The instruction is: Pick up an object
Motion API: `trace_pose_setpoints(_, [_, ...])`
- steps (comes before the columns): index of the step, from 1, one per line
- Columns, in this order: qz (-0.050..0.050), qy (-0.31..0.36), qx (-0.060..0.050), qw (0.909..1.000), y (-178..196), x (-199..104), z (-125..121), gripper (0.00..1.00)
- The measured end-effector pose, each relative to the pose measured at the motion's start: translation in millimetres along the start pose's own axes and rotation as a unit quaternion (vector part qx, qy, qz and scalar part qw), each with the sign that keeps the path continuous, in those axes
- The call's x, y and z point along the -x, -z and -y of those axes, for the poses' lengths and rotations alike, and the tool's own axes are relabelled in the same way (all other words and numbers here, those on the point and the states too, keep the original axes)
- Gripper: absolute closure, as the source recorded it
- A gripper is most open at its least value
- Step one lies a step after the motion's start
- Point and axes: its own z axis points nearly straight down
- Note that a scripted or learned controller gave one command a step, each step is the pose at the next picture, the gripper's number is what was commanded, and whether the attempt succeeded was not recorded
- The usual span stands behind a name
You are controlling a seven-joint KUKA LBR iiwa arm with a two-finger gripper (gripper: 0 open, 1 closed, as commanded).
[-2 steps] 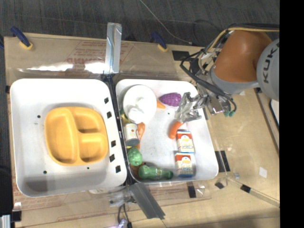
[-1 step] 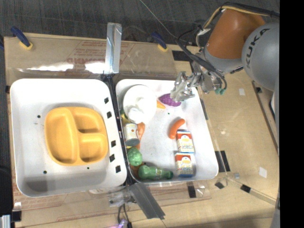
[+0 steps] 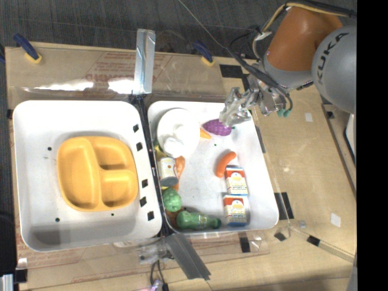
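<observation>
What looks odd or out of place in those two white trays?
Nothing looks spilled or broken. The right bin is crowded with small items along its edges, while the left bin holds just a yellow divided tray, sitting slightly askew.

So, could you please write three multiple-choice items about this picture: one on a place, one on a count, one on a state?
1. Where is the yellow tray?
A. left bin
B. right bin
C. on the bench

2. How many small cartons lie in the right bin?
A. one
B. two
C. four

3. Where is the gripper now?
A. over the yellow tray
B. over the right bin's far edge, by the purple object
C. outside both bins

Key: 1 A, the tray sits in the left bin. 2 B, two cartons lie one below the other. 3 B, it hangs beside the purple object.
</observation>
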Motion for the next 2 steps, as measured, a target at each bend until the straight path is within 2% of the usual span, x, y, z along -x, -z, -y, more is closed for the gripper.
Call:
trace_pose_setpoints(1, [-0.004, 0.054, 0.002, 0.9985, -9.0, -1.4, -1.1, 1.0])
trace_pose_setpoints(2, [-0.001, 0.056, 0.001, 0.9984, 3.3, 0.8, -2.1, 1.0])
